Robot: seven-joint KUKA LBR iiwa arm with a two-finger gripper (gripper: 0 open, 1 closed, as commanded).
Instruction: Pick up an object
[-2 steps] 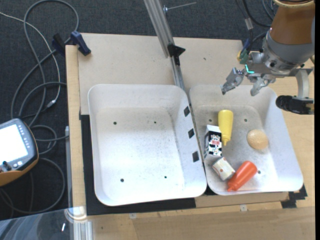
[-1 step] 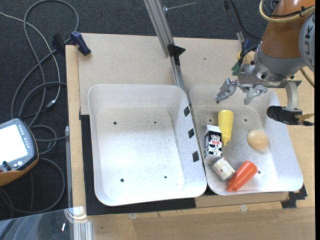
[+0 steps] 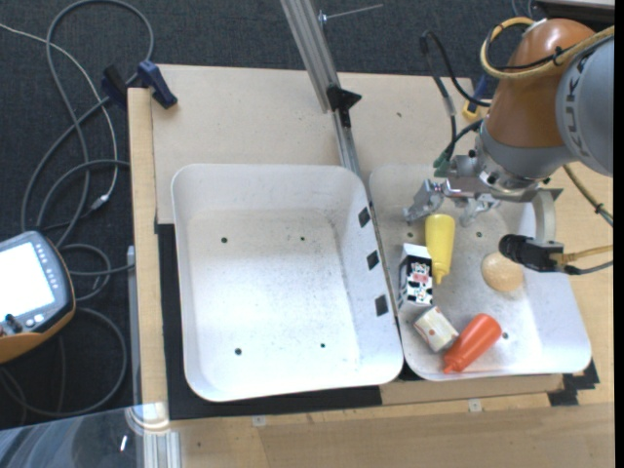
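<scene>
Gripper: the gripper (image 3: pixel 450 203) hung low over the far end of the right bin (image 3: pixel 570 331), below the grey and orange arm (image 3: pixel 546 76); whether it was spread or closed could not be told, and nothing could be seen in its grasp.
Yellow bottle: the yellow bottle (image 3: pixel 440 245) lay lengthwise just under the gripper, its top end right at the metal tooling; contact could not be made out.
Milk carton: a small black-and-white carton (image 3: pixel 417 276) lay just left of the bottle, against the bin's left wall.
Tan piece: a rounded tan object (image 3: pixel 503 274) lay right of the bottle, apart from it.
White cup: a small white cup (image 3: pixel 435 328) lay on its side near the front.
Orange carrot: an orange carrot-shaped toy (image 3: pixel 472 343) lay touching the cup's right side.
Left bin: the left bin (image 3: pixel 195 203) sat beside the right one.
</scene>
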